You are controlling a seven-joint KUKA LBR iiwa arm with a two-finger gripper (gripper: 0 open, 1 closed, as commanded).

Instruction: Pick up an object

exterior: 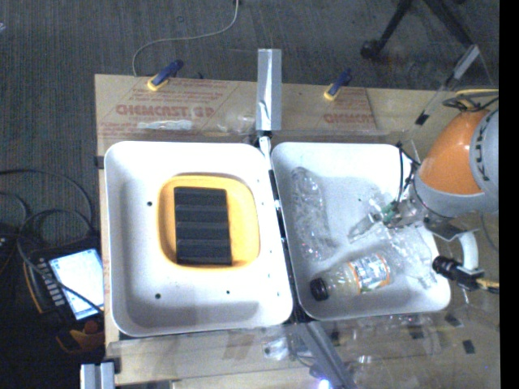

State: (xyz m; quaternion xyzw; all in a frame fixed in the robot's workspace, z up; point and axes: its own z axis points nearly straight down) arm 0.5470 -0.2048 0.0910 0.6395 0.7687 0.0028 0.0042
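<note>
a: looking from the near edge, the plastic bottle (354,275) is lying on its side along the near wall of the right bin (340,159), dark cap pointing toward the divider. it's lying flat because it is round and has nothing to prop it, so it is offering its long side to a grasp from above.

b: and the clear stuff just behind it?

a: crumpled clear plastic (308,209) is sitting beyond the bottle, toward the bin's middle and left part, looking like squashed bottles or wrapping. being transparent on white, its edges are reading poorly, so i'm judging it a harder target.

b: where is the arm hanging?

a: the arm (464,164) is reaching in over the right bin's right side, orange band showing. the end effector (391,214) is sitting low among the clear plastic, a little behind the bottle. whether it's spread or pressed together i cannot tell, and nothing is plainly showing in its grip.

b: and the other bin?

a: the left bin (130,241) is carrying a yellow tray (247,217) with a black ribbed block (202,225) resting inside it, well apart from the arm. farther back, two blue-handled clamps (165,74) are pinning a sheet to the desk (113,96), likely keeping the setup from sliding.
</note>
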